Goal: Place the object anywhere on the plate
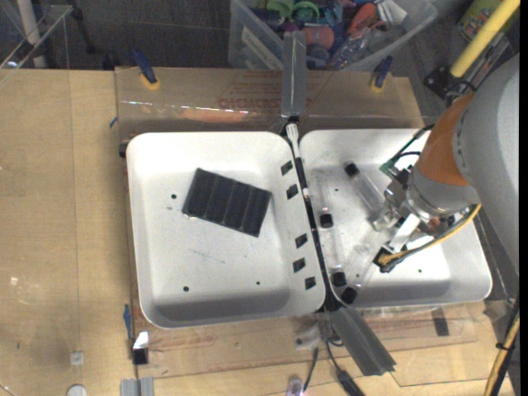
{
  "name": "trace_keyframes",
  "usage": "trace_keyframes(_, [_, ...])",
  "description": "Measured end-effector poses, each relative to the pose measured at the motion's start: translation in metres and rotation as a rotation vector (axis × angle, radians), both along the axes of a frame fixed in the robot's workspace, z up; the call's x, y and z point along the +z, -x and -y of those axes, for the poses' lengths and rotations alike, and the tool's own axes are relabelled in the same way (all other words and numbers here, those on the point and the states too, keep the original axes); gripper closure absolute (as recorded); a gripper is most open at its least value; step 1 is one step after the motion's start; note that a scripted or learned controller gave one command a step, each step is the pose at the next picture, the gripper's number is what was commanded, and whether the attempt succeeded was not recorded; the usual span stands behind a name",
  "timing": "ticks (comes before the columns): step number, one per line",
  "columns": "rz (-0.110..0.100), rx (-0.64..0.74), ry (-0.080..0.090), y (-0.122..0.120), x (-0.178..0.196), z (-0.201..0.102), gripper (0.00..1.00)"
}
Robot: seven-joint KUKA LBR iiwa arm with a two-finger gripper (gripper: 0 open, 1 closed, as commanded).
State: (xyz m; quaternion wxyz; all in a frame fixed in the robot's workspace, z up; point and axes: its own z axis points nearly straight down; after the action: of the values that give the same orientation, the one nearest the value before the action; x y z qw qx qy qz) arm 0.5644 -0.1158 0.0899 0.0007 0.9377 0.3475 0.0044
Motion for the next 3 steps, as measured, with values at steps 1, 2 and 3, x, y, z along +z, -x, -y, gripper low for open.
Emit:
trace_keyframes(1, [0.000, -0.017, -0.001, 0.015, 0.000, 0.021, 1.00])
trace_keyframes(2, [-0.003, -0.099, 0.004, 0.011, -0.001, 0.018, 1.00])
trace_keyframes(3, [-0.001, -0.161, -0.001, 0.037, 0.000, 0.043, 1.00])
